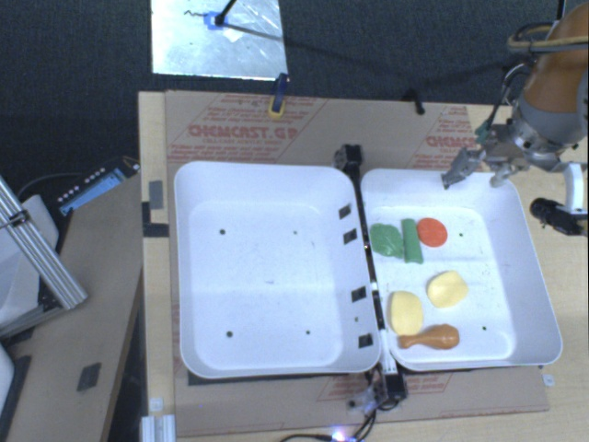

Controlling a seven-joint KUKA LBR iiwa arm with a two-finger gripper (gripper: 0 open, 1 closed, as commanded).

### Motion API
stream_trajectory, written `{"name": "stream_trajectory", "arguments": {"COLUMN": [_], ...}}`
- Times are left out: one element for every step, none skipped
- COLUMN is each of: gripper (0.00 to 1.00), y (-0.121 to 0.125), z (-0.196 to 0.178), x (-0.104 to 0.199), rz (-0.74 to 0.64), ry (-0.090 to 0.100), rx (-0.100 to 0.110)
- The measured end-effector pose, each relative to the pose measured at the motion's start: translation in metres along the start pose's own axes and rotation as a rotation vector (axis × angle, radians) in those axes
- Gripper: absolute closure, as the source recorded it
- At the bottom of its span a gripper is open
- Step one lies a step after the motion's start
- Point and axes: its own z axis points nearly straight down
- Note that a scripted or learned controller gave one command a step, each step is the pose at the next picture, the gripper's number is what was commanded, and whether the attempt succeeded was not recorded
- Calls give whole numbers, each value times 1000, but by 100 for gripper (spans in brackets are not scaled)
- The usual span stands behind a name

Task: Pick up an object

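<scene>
A: Where's the pincer?

B: Over the far rim of the right bin, hanging off the arm. Its fingers are spread apart with nothing between them.

A: And what could it take?

B: Everything sits in that right bin, toward the divider. Nearest the pincer is a red disc, just beside a green strip and a green leaf. Farther toward the camera lie two yellow lumps, then a brown drumstick.

A: Why spread so wide up there?

B: My guess: ready to straddle a piece on descent. The disc stands a little apart, likely the easiest target.

A: The left bin?

B: It's on the bench, beside the right one.
</scene>
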Motion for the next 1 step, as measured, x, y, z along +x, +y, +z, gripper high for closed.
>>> {"name": "stream_trajectory", "arguments": {"gripper": [100], "y": [1], "z": [-12], "x": [0], "rz": [-3], "ry": [-1], "rx": [-4]}}
